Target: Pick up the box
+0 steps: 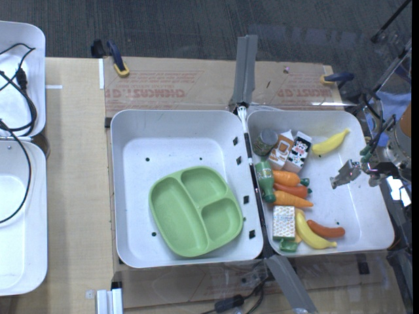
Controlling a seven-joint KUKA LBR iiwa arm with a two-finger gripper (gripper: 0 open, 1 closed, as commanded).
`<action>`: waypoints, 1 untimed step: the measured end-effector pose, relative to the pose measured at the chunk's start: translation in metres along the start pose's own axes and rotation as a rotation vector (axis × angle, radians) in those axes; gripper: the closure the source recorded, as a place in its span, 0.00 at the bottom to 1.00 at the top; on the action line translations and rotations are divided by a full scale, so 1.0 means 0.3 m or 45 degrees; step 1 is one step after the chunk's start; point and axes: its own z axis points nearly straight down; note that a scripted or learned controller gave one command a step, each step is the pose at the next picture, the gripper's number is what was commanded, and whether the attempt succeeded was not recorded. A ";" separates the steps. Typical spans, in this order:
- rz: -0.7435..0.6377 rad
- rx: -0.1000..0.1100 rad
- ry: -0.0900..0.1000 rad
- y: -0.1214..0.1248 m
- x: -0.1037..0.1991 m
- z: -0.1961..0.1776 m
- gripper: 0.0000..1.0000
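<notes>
Small boxes lie in the right bin point(366, 224). An orange and white box point(283, 150) and a black and white carton point(301, 150) lean together near its back left. A pale checkered box point(283, 221) lies flat near the front left. My gripper point(345, 173) hovers over the bare right half of this bin, to the right of all the boxes. Its fingers stand apart with nothing between them.
Around the boxes lie a green bottle point(265, 179), two carrots point(289, 178), a yellow banana point(330, 141), a second banana point(313, 235), a red pepper point(325, 229) and a can point(267, 139). The left bin point(131, 142) holds a green divided plate point(195, 209).
</notes>
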 end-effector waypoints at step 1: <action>0.102 0.000 0.000 0.026 0.099 0.422 0.00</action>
